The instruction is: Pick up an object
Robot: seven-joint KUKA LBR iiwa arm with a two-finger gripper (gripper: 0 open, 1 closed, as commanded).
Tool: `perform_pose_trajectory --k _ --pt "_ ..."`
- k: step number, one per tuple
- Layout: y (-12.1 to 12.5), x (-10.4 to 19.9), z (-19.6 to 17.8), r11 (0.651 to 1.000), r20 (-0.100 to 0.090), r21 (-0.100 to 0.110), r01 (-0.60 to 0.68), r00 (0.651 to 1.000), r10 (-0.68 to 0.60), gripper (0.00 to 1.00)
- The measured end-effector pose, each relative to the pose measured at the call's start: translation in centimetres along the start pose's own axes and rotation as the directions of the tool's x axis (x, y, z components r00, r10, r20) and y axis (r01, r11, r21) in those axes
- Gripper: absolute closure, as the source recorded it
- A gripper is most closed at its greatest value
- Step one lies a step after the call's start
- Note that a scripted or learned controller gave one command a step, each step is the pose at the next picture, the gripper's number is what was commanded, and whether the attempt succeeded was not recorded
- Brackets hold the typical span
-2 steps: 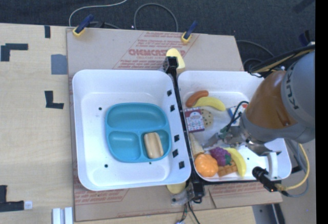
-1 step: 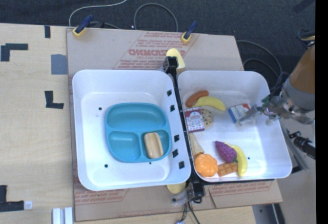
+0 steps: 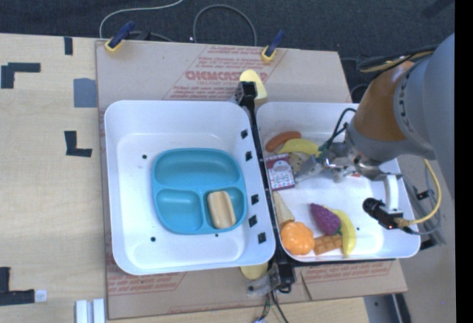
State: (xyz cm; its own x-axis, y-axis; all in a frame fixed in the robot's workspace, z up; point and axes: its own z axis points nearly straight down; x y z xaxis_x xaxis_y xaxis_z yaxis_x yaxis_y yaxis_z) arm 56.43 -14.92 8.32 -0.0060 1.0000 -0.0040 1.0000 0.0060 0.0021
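2 white bins sit side by side on a brown board [image 3: 185, 77]. A black bar [image 3: 255, 166] runs between them, and it is the landmark here.

Left of the bar is the left bin [image 3: 122, 166]. A blue tray [image 3: 185, 185] with 3 parts lies in it. A tan bun [image 3: 220, 209] lies in the tray part nearest the bar.

Right of the bar is the right bin [image 3: 384, 244], full of toy food. A small pink card [image 3: 280, 172] lies just beside the bar. Above the card is a red sausage [image 3: 281, 140], with a yellow banana [image 3: 301, 145] touching it. Below the card is a pale cone [image 3: 283, 207], and under that an orange [image 3: 297, 238], both close to the bar. Right of the orange is a small carrot piece [image 3: 327, 245]. A purple grape bunch [image 3: 324, 218] sits above it, and a 2nd banana [image 3: 347, 231] curves round the grapes, farther from the bar.

The grey arm [image 3: 414, 107] comes in from far right of the bar, with its orange band [image 3: 377, 103] showing. The gripper [image 3: 319, 163] is low in the right bin, just right of the card and under the yellow banana. It is too dark and small to tell how wide it is spread, or if it has anything.

A yellow clip [image 3: 251, 81] sits at the top end of the bar.
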Motion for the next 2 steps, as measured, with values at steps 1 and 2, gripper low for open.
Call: perform_pose_trajectory --k 1,2 --pt "-8.0 1.9 -0.4 1.000 -0.001 -0.005 -0.006 1.000 0.006 0.00" --pt "-8.0 -0.5 -5.5 1.000 -0.002 -0.001 -0.007 1.000 0.007 0.00"
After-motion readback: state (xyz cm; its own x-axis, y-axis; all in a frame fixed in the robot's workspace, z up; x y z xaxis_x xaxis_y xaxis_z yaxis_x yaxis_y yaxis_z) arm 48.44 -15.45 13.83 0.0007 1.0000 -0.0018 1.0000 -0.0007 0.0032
